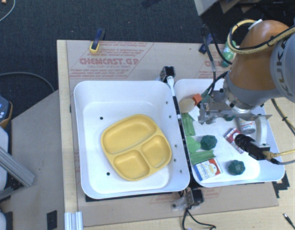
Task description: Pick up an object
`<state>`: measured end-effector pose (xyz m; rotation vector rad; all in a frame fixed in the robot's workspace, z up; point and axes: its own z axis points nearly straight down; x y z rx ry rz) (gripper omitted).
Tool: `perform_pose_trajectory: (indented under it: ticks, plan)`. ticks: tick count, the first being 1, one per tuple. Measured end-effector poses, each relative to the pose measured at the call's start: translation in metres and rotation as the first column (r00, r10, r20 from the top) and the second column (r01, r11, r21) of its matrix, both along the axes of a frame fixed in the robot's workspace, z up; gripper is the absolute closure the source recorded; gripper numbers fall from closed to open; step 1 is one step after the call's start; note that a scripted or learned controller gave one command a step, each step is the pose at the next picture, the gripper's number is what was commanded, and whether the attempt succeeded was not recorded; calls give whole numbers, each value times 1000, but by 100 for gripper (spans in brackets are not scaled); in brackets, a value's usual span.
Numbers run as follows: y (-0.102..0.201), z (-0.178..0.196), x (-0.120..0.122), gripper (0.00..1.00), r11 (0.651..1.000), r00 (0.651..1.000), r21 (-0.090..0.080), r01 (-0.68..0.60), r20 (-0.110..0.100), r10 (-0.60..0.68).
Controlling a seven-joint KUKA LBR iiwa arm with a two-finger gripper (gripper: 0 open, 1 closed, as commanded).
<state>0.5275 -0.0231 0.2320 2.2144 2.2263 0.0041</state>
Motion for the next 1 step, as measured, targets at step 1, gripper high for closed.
perform_pose_trajectory:
  ticks: [1]
  plan:
    - [8, -6, 1, 100, 1000, 1000, -1, 4, -5, -4]
